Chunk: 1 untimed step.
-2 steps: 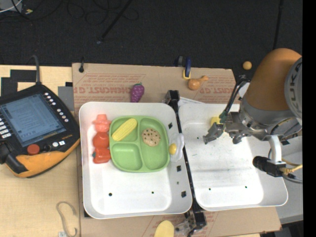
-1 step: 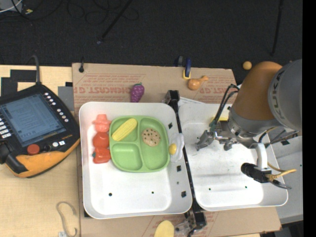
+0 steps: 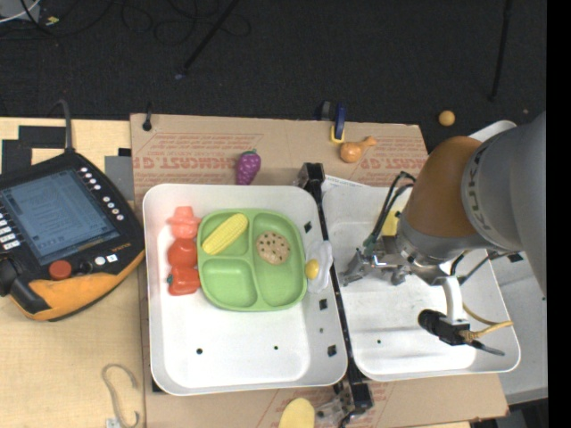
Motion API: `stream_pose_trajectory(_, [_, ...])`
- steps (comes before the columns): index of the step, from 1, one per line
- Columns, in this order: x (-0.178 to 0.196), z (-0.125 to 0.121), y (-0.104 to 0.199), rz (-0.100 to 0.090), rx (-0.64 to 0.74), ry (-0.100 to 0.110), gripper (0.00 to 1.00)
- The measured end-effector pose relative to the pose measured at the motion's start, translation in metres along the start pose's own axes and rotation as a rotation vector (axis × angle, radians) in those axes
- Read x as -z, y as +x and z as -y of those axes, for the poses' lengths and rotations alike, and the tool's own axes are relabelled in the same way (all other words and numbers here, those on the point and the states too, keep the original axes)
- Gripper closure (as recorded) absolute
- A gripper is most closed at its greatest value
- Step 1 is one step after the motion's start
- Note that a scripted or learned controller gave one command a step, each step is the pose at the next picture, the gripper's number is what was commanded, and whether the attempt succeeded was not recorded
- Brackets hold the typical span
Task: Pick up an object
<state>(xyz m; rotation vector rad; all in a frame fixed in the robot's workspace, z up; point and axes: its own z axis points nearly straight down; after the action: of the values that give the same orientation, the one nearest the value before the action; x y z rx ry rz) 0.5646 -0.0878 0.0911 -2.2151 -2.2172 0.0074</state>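
Camera view: green plate of toy food in the left bin, arm over the right bin.

Toy corn (image 3: 223, 232) and a cookie (image 3: 273, 247) lie in the upper compartments of a green divided plate (image 3: 234, 287), which sits in the left white bin (image 3: 232, 364). A red and pink toy (image 3: 182, 251) lies just beside the plate's left edge, and a small yellow item (image 3: 313, 269) sits at its right edge, too small to identify. The gripper (image 3: 370, 265) hangs low over the right white bin (image 3: 401, 350), near its left wall, under the grey and orange arm (image 3: 464, 194); its fingers merge with cables and metal parts, so I cannot tell whether they are apart or together. A purple toy (image 3: 248, 165) and an orange toy (image 3: 354, 150) rest on the cardboard behind the bins; a yellow object (image 3: 298, 413) at the front is cut off by the frame.
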Motion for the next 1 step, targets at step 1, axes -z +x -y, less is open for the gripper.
stream_pose_trajectory(1, [0.0132, -0.0006, -0.0023, 0.000, -0.008, -0.003, 1.00])
